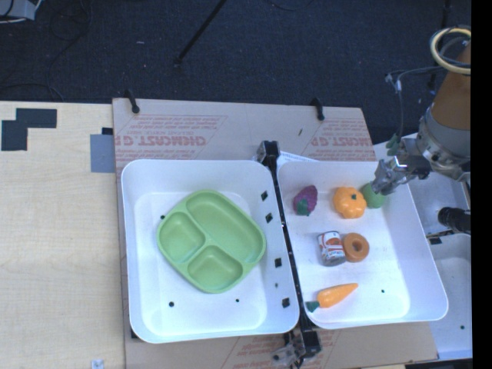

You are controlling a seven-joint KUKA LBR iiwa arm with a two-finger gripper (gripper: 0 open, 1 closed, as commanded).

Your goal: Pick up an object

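Cardboard sheet point(173, 133) behind the white bins shows upside-down red print, unreadable. Gripper point(387, 177) at small green object point(374, 197); finger state cannot be told. Small can point(330, 248), label illegible.

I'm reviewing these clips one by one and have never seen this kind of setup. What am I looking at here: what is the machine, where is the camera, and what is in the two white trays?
One camera looks down at a slant on a bench. The grey arm with an orange band is a robot reaching in from the right; its pincer sits at the far right of the right bin, right by a green object. Whether it grips anything cannot be told. That bin also holds a purple toy, an orange pumpkin, a small can touching a brown doughnut, and a carrot. The left bin holds a green divided plate.
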